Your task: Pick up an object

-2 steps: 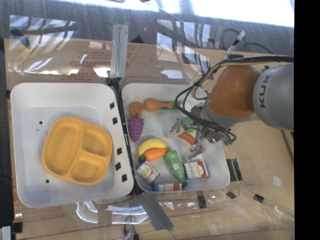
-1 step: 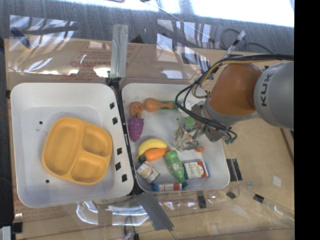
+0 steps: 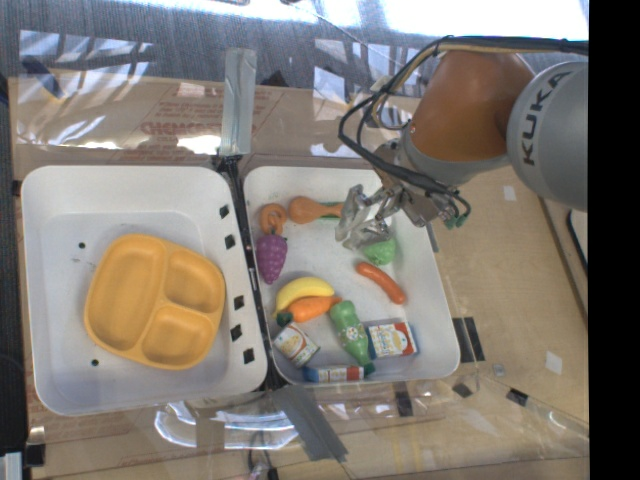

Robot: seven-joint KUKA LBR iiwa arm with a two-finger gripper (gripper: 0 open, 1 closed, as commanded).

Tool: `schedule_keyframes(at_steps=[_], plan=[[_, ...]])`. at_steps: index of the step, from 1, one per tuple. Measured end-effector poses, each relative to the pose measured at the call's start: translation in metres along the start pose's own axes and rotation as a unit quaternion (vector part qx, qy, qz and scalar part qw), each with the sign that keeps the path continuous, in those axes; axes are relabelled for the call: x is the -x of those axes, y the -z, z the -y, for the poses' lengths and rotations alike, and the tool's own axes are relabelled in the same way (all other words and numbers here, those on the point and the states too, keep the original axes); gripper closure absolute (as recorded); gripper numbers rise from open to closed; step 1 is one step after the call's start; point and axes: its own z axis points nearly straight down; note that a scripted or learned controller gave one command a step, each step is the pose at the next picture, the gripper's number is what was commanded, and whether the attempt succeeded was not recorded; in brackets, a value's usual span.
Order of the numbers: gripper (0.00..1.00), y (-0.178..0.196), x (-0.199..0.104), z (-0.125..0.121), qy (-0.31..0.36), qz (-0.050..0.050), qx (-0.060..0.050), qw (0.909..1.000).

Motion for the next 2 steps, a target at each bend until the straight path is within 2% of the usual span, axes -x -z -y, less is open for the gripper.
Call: schedule_keyframes(at_steps=[1, 2], plan=[[1.00, 0.024, 0.006, -0.053, -0.035, -0.004, 0.003, 0.9994], [1.00, 0.001, 0.050, -0.077, -0.051, -0.004, 0.003, 0.9987]])
